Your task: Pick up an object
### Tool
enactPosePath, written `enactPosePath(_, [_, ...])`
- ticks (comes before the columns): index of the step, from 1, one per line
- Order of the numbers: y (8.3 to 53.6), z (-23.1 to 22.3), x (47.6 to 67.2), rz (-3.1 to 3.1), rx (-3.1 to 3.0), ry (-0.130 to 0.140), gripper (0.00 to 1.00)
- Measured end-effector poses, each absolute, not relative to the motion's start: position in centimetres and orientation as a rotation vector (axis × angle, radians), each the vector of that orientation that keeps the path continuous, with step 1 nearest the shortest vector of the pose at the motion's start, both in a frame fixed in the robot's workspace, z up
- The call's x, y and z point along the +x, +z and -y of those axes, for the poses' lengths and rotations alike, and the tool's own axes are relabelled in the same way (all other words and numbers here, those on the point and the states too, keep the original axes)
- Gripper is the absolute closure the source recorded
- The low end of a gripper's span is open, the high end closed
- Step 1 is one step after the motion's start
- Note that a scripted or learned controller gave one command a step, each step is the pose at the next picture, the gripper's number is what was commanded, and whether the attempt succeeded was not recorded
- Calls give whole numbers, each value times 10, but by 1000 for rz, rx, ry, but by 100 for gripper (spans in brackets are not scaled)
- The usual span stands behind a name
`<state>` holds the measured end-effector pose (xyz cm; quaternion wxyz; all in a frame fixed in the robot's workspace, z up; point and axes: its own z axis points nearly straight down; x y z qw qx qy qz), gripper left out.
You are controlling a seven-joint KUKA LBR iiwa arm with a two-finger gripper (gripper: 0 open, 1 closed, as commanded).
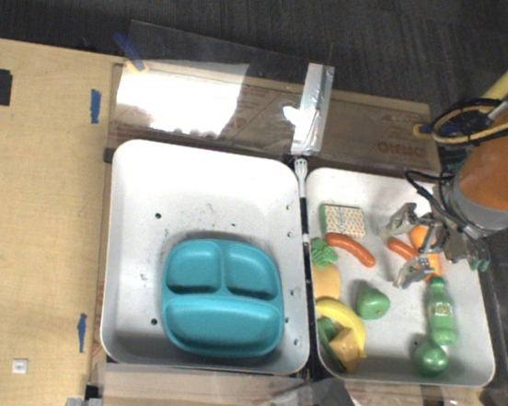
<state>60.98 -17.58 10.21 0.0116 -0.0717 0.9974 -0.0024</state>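
Arm in from right, orange band over right bin [485, 316]. Gripper [418, 249] low in bin's upper right — fingers spread apart, small orange piece [413, 243] sitting between them, looks pinched but hard to be sure. Just beside it: green bottle [439, 310]. Further left — hot dog [350, 249], green apple [372, 303], banana [343, 318], waffle cracker [344, 220]. Left bin [144, 192] has teal divided tray [221, 297].
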Motion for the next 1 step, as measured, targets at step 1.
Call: enactPosePath(1, [89,187,591,-3113,-333,-3,0])
